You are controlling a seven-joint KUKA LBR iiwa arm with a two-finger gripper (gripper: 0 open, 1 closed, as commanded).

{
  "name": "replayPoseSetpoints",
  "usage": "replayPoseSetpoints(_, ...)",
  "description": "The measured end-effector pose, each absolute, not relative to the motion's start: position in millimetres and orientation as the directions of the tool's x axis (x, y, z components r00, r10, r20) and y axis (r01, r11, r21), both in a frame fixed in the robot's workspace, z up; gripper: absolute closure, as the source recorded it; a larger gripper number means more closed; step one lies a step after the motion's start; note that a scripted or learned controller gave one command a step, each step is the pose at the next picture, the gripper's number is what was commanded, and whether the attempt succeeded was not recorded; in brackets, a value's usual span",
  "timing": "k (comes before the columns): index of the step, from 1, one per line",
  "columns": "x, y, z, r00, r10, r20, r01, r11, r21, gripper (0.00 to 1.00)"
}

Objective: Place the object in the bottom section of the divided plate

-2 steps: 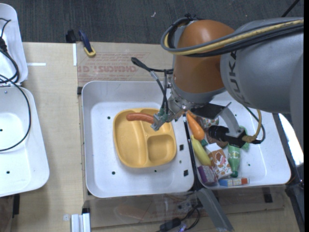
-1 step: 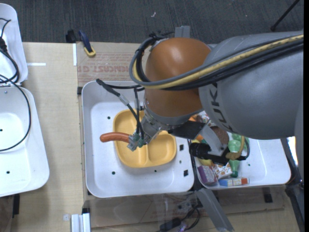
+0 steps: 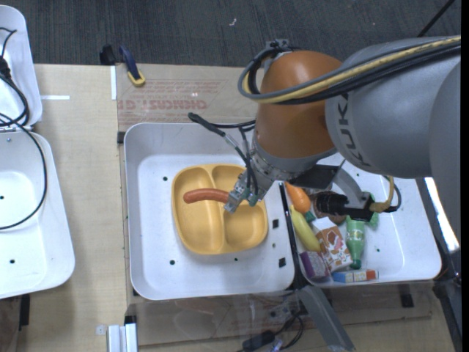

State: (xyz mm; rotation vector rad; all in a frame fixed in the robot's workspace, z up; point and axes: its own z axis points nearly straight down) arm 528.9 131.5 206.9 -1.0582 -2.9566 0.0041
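Note:
A yellow divided plate point(image 3: 212, 233) lies in the left bin point(image 3: 146, 218). A reddish sausage point(image 3: 205, 195) rests across its upper left part, over the ridge between sections. My gripper point(image 3: 242, 195) hangs over the plate's middle, just right of the sausage's end. Its fingertips point down and left, and the sausage is not between them. The arm's orange band and grey body cover the plate's upper right edge.
The right bin point(image 3: 399, 266) holds a carrot point(image 3: 298, 198), a banana point(image 3: 305, 231), a green bottle point(image 3: 355, 242), a snack packet point(image 3: 333, 249) and other small items. Black cables trail from the wrist over the left bin's back rim.

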Motion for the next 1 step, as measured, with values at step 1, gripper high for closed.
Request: replayPoseSetpoints(1, 528.9, 132.0, 207.2, -0.773, 0.634, 0.001, 0.634, 0.773, -0.002, 0.0)
